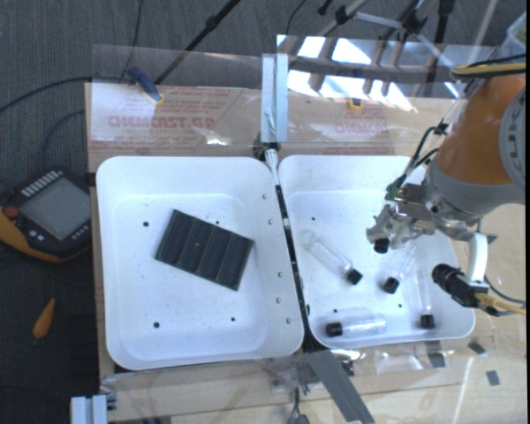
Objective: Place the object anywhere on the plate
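So the left bin [124,325] has just the dark ribbed plate [204,249] lying flat a bit left of its middle, tilted so its long side runs down toward the lower right, with loads of bare white floor all around it and none of its edges touching a wall. The right bin [336,193] is the busier one: clear vials with black caps are scattered over its lower half, one [331,259] slanting near the middle, one [358,326] lying along the bottom wall, and a couple more [390,283] [425,312] toward the lower right corner. The pincer [387,237] hangs over the right-hand part of that bin, above the vials, and I honestly can't tell how its tips are set or whether anything's in them. The upper half of the right bin is open floor. The two bins butt against each other along the middle ridge. Faded reddish lettering runs along the counter [185,122] above the bins, too washed out to read. A pendant with a screen [42,215] sits at the left edge of the frame.
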